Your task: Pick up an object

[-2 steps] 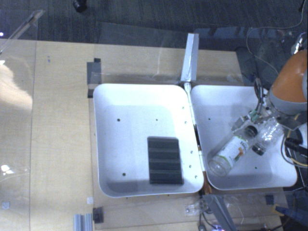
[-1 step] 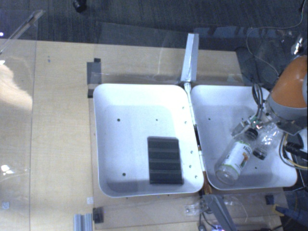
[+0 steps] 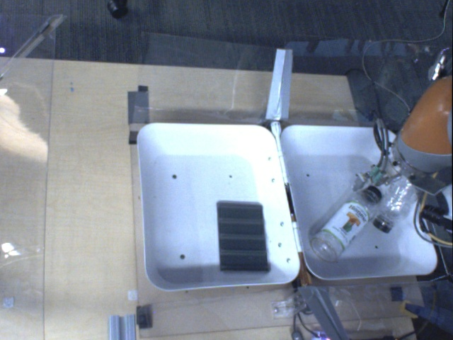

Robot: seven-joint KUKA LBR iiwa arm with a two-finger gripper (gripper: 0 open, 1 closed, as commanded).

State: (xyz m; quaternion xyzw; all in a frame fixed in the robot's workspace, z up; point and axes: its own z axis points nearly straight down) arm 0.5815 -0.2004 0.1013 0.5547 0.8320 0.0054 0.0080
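The gripper hangs over the clear bottle in the right bin; whether it is open, I cannot tell. Best to come down squarely across the bottle's body so it doesn't roll.

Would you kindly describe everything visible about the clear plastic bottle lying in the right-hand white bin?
The clear plastic bottle lies on its side on the floor of the right white bin, set diagonally: one end points toward the bin's near-left corner, the other up-right toward the gripper. It looks transparent and empty, with a white label bearing orange and green print around its middle. Whether the gripper touches the upper end cannot be told.
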